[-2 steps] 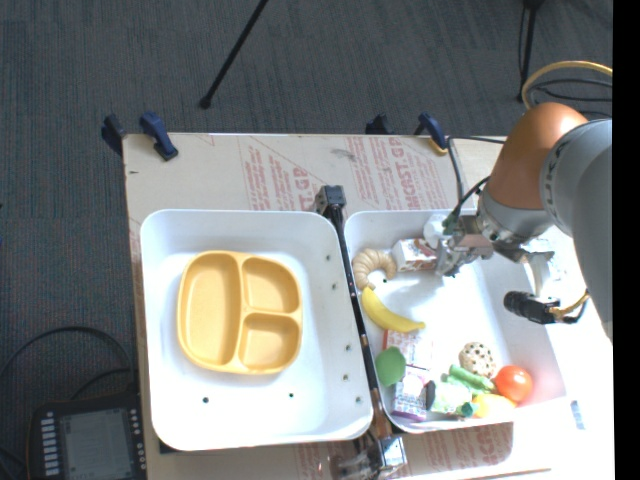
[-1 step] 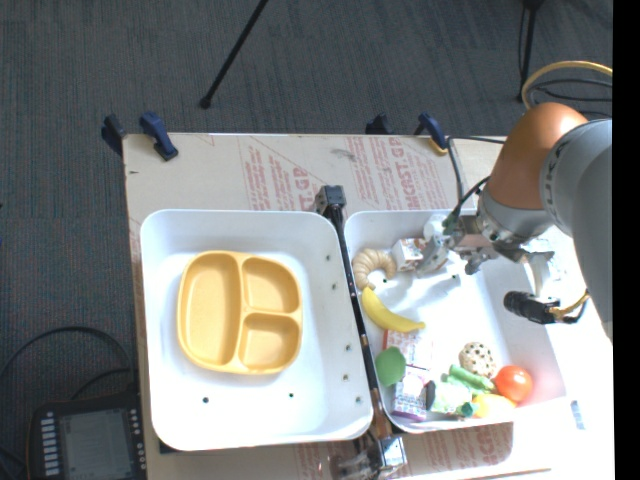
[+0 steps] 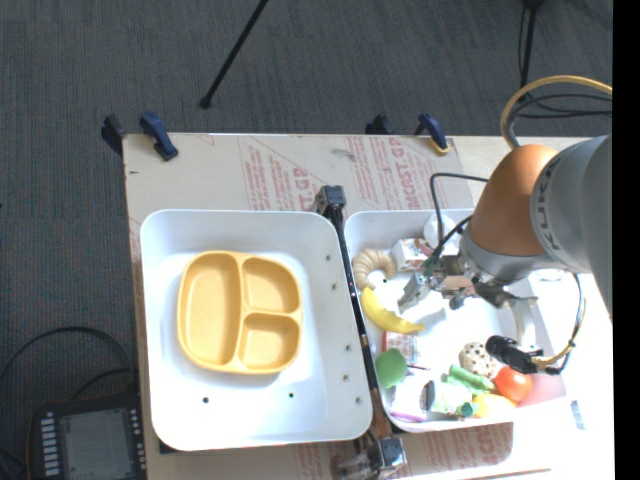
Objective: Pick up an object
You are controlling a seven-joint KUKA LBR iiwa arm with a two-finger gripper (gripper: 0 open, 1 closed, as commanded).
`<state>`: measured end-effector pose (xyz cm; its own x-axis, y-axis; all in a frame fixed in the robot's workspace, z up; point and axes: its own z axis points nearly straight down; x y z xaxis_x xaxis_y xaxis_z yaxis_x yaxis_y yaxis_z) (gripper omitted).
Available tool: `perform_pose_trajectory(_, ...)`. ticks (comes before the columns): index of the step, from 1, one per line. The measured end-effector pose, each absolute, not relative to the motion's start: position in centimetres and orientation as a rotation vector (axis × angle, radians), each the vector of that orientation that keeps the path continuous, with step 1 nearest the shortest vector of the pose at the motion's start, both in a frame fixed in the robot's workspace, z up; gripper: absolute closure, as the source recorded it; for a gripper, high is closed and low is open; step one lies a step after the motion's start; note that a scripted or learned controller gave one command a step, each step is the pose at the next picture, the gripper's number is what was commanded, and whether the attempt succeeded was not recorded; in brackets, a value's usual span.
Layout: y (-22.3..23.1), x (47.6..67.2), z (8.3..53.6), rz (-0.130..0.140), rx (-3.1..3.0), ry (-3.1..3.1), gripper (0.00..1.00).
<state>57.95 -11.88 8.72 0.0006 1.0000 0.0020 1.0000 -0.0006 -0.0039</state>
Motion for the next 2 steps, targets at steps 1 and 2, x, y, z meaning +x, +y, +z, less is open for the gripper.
perform_pose_trajectory(1, -11.61, 64.33, 8.73, 0.004, -2.218, -2.219, 0.0)
perform_pose_trajectory(2, -11.59, 64.33, 9.72, 0.005, -2.215, -2.22, 1.0)
